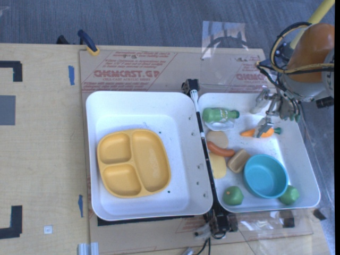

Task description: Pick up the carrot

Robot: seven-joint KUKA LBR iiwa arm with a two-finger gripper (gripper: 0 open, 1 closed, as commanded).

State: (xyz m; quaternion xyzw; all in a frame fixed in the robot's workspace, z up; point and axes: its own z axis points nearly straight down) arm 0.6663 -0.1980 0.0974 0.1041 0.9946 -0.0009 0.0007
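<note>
Carrot in right bin, upper right of frame, long axis left-right. End effector directly over carrot's middle, fingers straddling it; cannot tell whether pinched or spread. Green bottle left of it.

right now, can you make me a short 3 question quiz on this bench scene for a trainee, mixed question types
1. True or false: the yellow three-compartment plastic tray lies in the left white bin.
2. Multiple choice: the two-finger gripper is right at which item? A) round blue plastic bowl B) small orange toy carrot C) green plastic bottle
3. Fill in: the blue bowl sits in the ____ white bin.

Key
1. True.
2. B. The gripper is down at the carrot's right end; whether it grips it cannot be told.
3. Right.
</note>
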